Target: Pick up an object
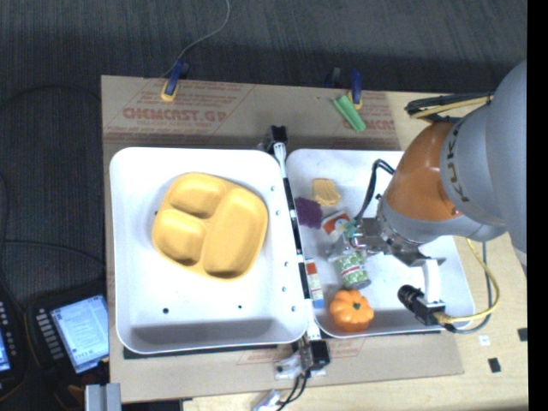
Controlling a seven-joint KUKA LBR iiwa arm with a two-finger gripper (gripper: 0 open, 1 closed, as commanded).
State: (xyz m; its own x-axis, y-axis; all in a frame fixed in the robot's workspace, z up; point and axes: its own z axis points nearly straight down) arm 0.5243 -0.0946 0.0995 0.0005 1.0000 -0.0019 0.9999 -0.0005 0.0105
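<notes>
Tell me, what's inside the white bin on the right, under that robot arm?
In the right bin: an orange pumpkin, a small green-patterned can, a tan piece, a purple item, and something red and white. The arm covers part of the bin, hiding whatever lies beneath it.

Two bins sit side by side on the board point(171, 114): the left bin point(128, 229) and the right bin point(462, 289), their inner walls touching along the middle. In the left bin lies a three-part tray point(210, 223), alone, toward the far side. The right bin is crowded at its left half: a small biscuit point(325, 192) farthest back, a pouch point(306, 212) just left and nearer, a can point(351, 268) near the middle, a pumpkin point(352, 310) at the near wall just in front of the can. The arm point(445, 182) reaches in from the right over that bin, its gripper point(358, 240) just behind the can. Two clamps point(175, 80) hold the board's far edge. A tablet point(73, 328) lies left of the board.
</notes>
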